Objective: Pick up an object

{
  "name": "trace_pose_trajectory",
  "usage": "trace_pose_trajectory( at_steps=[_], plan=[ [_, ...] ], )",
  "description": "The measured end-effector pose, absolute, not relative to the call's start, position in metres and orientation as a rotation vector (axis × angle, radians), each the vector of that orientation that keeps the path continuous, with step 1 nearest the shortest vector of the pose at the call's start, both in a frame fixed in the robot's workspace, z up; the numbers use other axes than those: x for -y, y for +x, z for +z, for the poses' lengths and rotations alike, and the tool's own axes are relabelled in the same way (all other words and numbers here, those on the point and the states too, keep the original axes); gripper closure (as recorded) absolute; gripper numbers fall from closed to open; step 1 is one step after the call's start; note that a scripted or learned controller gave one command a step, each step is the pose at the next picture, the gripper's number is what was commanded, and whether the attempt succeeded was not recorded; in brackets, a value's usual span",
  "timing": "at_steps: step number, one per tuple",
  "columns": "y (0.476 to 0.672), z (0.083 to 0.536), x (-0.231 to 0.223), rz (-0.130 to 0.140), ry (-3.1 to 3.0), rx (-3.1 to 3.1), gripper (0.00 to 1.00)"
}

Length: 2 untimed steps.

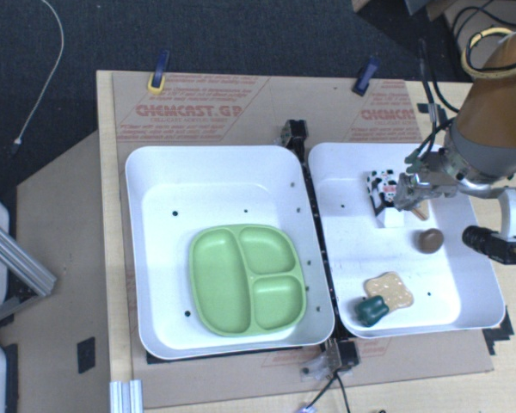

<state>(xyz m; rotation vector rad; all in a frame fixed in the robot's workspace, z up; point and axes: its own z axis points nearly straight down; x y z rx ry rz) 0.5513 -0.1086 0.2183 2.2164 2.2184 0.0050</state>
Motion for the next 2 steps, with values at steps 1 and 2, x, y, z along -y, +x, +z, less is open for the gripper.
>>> trace_pose_trajectory(
  at_steps=[1, 2],
  plan=[
    [0.547, 0.266, 0.116, 0.005, 2.217, -2.217, 1.00],
    [0.548, 0.287, 0.116, 0.003, 2.218, -2.219, 1.00]
  ],
)
